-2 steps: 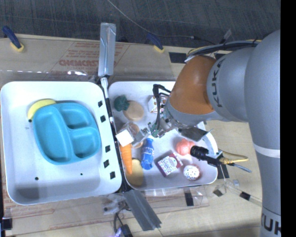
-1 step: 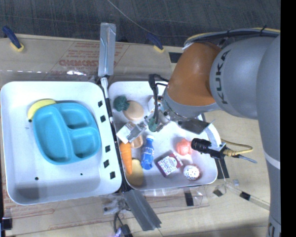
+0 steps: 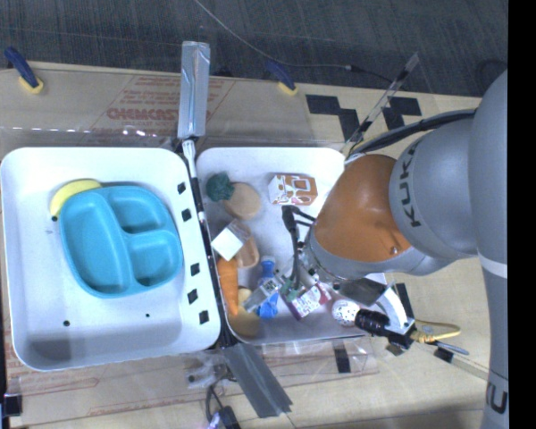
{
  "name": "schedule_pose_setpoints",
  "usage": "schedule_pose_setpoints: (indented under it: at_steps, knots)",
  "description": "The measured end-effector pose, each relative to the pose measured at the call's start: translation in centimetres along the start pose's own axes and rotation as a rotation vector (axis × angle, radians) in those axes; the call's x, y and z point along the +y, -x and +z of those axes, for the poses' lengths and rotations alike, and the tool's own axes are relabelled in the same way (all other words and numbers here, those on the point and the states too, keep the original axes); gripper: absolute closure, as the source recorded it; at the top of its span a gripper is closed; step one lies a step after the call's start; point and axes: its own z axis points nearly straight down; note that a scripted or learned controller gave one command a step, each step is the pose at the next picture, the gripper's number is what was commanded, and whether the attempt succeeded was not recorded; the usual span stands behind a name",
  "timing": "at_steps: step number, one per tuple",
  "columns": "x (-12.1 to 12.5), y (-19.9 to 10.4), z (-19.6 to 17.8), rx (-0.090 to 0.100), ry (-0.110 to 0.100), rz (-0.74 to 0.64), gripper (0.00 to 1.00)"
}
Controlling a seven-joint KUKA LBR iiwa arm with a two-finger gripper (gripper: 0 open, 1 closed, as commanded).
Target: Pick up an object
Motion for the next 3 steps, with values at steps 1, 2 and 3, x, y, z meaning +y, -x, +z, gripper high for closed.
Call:
schedule_pose_setpoints:
  at_steps: [1,2,3]
  knots:
    - [2.2,0.9,1.9,-0.007,0.006,0.077,0.0]
    - [2.3,0.9,0.9,-0.005,0.006,0.073,1.0]
    - [5.4,1.2,-8.4,-0.007,0.01,0.025,1.0]
